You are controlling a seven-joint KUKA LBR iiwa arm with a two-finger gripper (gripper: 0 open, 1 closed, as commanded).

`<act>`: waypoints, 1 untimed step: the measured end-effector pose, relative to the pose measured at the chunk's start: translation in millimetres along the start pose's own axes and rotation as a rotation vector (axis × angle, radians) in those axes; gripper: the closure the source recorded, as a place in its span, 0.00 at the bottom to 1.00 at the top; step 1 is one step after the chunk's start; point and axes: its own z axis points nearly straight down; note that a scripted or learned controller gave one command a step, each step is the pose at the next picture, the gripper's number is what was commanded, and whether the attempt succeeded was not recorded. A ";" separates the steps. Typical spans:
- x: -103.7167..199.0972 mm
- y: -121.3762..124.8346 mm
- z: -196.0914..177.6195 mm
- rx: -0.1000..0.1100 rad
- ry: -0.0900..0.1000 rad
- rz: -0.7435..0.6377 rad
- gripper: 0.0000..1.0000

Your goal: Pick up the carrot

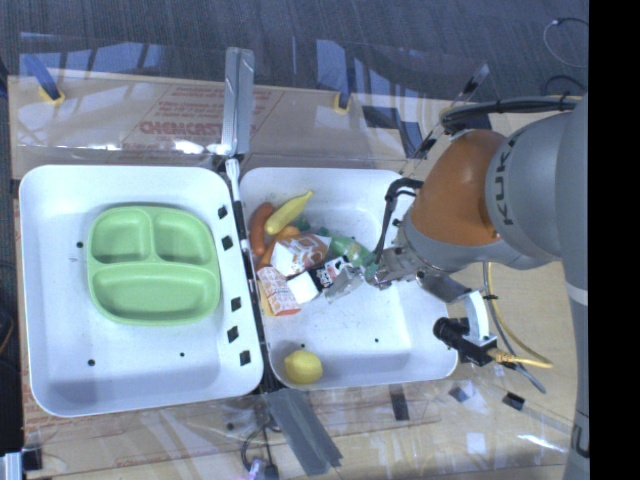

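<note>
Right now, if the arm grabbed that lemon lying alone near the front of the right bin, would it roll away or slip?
Probably apt to roll: the lemon looks rounded and rests on the right bin's smooth white floor, with nothing touching it. Its skin looks smooth, so fingers might slide off its curve. It seems firm, likely keeping its shape when squeezed. The gripper is farther back, by the pile.

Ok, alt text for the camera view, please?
The gripper sits low in the right bin beside a pile holding a carrot, banana and cartons; a lemon lies apart. The left bin holds a green tray.
</note>
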 end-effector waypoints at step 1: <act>101.8 -20.5 -175.4 -0.005 -0.002 0.121 0.00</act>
